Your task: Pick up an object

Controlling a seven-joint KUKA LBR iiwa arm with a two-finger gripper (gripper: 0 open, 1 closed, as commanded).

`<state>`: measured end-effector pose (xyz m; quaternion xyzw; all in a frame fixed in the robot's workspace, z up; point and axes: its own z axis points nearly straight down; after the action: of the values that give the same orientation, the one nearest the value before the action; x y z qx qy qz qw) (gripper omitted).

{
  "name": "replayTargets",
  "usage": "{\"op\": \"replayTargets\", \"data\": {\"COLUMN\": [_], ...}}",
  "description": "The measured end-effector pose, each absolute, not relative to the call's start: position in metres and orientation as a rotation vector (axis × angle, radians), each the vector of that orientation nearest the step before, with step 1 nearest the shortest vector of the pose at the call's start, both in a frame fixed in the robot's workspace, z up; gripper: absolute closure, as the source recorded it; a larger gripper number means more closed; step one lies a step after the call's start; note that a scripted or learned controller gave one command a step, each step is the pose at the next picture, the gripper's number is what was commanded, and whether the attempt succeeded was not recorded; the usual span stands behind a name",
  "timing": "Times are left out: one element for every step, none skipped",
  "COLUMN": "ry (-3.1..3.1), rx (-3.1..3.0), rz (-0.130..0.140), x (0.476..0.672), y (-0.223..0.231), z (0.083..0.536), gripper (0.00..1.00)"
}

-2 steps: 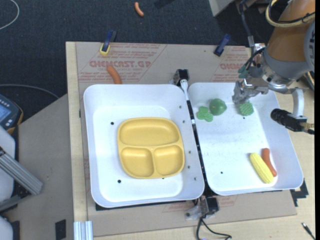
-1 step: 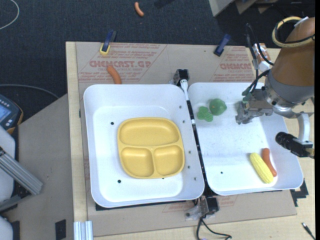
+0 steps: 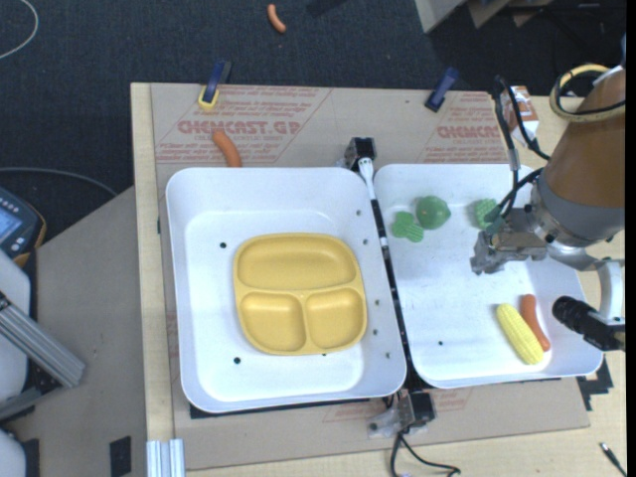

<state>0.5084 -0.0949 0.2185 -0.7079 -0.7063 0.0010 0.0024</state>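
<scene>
In the right bin (image 3: 437, 316) lie a yellow corn cob (image 3: 520, 333) with an orange-red sausage (image 3: 535, 323) right beside it, near the front right corner. Two green toy vegetables (image 3: 421, 217) sit at the back, and a third green piece (image 3: 485, 212) lies further right, partly hidden by the arm. My gripper (image 3: 489, 256) hangs low over the bin's right half, just in front of that third green piece and behind the corn. Nothing shows between its dark fingers.
The left bin (image 3: 199, 296) holds a yellow divided plate (image 3: 298, 292). An orange sausage (image 3: 228, 148) lies on the cardboard behind the left bin, another on the dark floor (image 3: 276, 17). Clamps sit at the bench's back edge. Cables trail by the arm.
</scene>
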Motion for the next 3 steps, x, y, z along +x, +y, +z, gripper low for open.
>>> {"op": "replayTargets", "data": {"ry": [-2.216, -2.225, -2.222], "rx": [-2.22, -2.223, -2.223], "rz": [0.003, -0.003, -0.001], "x": [0.475, 0.482, 0.483], "y": [-0.096, -0.092, -0.097], "z": [0.217, 0.235, 0.233], "gripper": [1.0, 1.0, 1.0]}}
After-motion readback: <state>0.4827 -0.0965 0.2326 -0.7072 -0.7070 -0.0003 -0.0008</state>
